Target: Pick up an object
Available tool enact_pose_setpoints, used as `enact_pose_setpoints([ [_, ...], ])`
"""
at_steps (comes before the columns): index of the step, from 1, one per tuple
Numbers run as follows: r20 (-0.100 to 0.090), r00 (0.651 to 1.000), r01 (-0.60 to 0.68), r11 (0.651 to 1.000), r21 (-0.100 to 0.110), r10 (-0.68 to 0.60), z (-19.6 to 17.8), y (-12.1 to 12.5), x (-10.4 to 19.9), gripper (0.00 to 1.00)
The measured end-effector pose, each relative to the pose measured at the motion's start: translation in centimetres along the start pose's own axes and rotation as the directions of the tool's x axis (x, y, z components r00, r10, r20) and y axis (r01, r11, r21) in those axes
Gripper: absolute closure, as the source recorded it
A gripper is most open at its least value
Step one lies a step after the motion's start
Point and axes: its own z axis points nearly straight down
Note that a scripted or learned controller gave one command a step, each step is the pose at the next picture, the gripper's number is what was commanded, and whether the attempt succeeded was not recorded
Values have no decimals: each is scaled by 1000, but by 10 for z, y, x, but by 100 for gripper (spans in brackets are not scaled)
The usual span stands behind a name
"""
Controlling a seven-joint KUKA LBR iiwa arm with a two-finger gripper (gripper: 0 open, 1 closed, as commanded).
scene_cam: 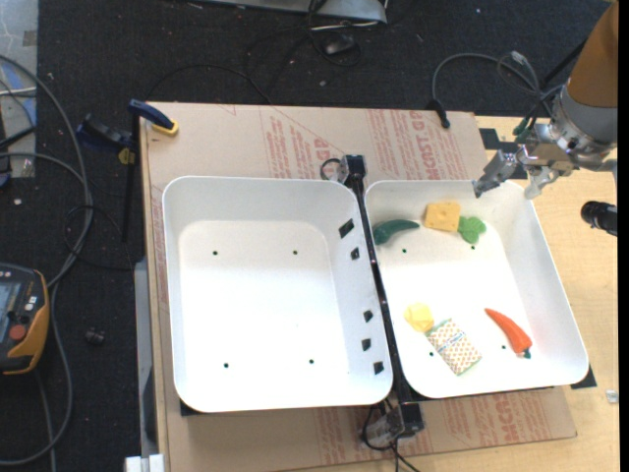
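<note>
The right bin (550, 293) holds several small objects. A dark green pepper-shaped piece (394, 229) lies near its far left, beside a yellow cheese wedge (442, 215) and a light green piece (473, 228). Nearer the front lie a small yellow piece (420, 317), a patterned white packet (454, 346) and a red-orange chili (509, 330). My gripper (511, 177) hangs at the bin's far right corner, above and to the right of the cheese wedge. Its two fingers stand apart with nothing between them.
The left bin (187, 264) sits beside the right one, with a black divider strip (371, 273) between them. Both rest on a brown board (295, 131). A blue and yellow clamp (152, 116) grips the board's far left corner. Cables cross the dark floor behind.
</note>
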Motion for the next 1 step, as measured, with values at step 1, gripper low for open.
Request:
enact_pose_setpoints([
  [1, 2, 1000, 1, 1000, -8, -1, -5, 2, 0, 0],
])
